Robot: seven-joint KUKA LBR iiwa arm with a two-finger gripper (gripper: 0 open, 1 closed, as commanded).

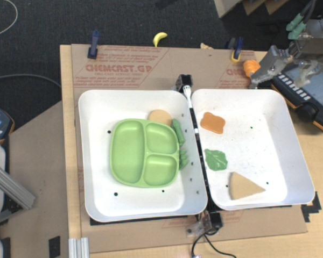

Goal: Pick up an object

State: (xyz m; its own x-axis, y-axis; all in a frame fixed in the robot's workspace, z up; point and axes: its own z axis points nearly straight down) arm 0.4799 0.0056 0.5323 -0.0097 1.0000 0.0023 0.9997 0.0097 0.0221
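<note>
The right bin [280,144] holds an orange flat piece [212,122], a green leafy piece [216,159] and a tan wedge [245,187]. In the left bin [91,144] lies a green divided plate [145,152], with a tan round piece [160,116] behind it and a green ridged piece [180,141] along its right side. My gripper [262,71] hangs at the upper right, outside the bins, just past the back right corner of the right bin. It is close to a small orange ball [251,66] and apart from everything in the bins.
The bins rest on a cardboard sheet [124,66] held by blue clamps [93,44]. A yellow banana-shaped toy [160,37] lies beyond the board. A black clip [184,82] sits where the bins meet. Grey equipment [307,85] stands at the right.
</note>
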